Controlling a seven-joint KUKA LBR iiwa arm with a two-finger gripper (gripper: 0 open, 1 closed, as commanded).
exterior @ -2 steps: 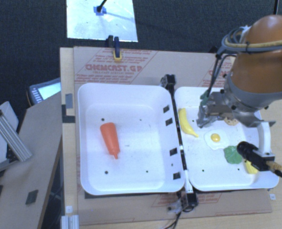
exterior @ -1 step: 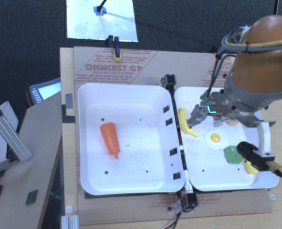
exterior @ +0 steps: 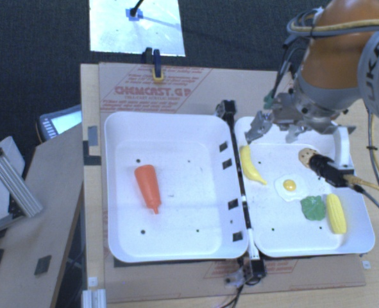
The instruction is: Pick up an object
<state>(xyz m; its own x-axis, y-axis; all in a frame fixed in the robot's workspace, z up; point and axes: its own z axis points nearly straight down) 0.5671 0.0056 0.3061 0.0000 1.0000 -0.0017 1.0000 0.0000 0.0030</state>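
Looking from the left, the left bin [exterior: 176, 143] on the desk [exterior: 195, 82] carries a toy orange carrot [exterior: 147, 186], lying near its middle with the tip pointing near. In the right bin [exterior: 272, 233], a yellow banana [exterior: 249, 165] lies just beside the left wall. The tool [exterior: 258, 126] hangs over that bin's far left corner, above the banana's far end and apart from it; I cannot tell whether it is spread or pressed together, and nothing shows in its grip. Further right lies a fried egg [exterior: 290, 187], then a green leafy piece [exterior: 313, 208] touching a yellow corn cob [exterior: 336, 213] near the right wall. The grey and orange arm [exterior: 343, 43] comes in from the far right.
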